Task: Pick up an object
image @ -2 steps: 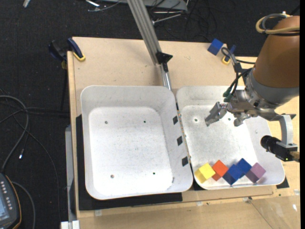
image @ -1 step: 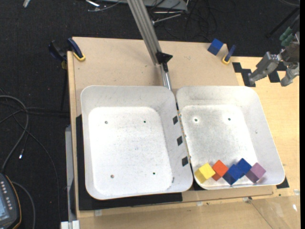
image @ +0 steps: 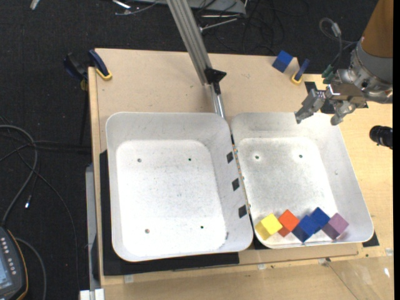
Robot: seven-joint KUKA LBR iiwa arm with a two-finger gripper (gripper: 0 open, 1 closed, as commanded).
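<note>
while gripper (image: pixel 320 114) hangs with fingers apart, right bin (image: pixel 294 155) holds four blocks (image: pixel 302 223), one blue block (image: pixel 283 60) on bench (image: pixel 156 80)

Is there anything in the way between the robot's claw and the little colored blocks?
Nothing visible blocks the way. The gripper hangs over the far rim of the right bin, and the yellow block, orange block, blue block and purple block sit in a row at its near edge, with bare bin floor between.

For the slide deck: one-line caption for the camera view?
Open gripper above right bin's far rim; four blocks clustered at its near edge.
</note>
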